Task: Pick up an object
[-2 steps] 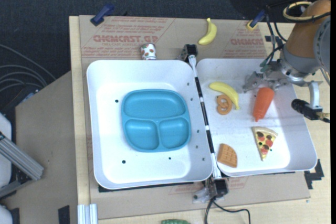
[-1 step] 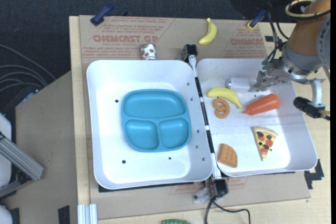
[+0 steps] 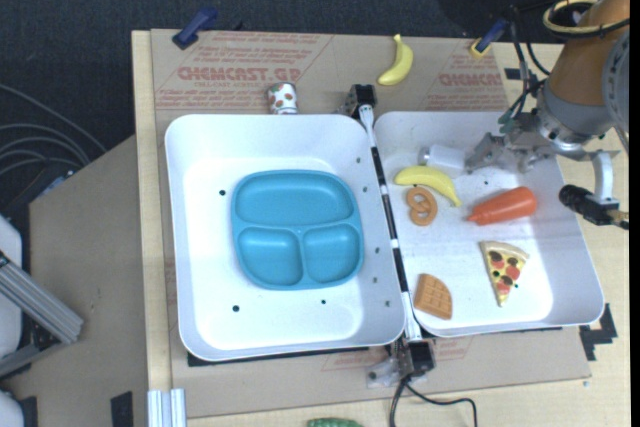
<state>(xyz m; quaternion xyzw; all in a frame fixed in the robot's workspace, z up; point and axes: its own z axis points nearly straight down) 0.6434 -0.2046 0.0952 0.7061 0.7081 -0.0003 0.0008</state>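
Waffle [image 3: 433, 296] at right bin's near edge, carrot [image 3: 504, 205] lying crosswise, tip left, gripper [image 3: 497, 153] grip unclear

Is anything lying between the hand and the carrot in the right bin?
Nothing visible. The hand sits over the far part of the right bin, and the carrot lies just nearer the camera with bare bin floor between. The banana lies off to the side.

1. Arm [image 3: 590, 65] cut off by right frame edge; upper links out of frame.
2. Gripper [image 3: 497, 150] small, fingers' spacing unreadable.
3. Green object [image 3: 333, 423] cropped by bottom edge; identity unclear.
4. Small patterned item [image 3: 283, 98] behind left bin [image 3: 200, 315]: too small to identify.
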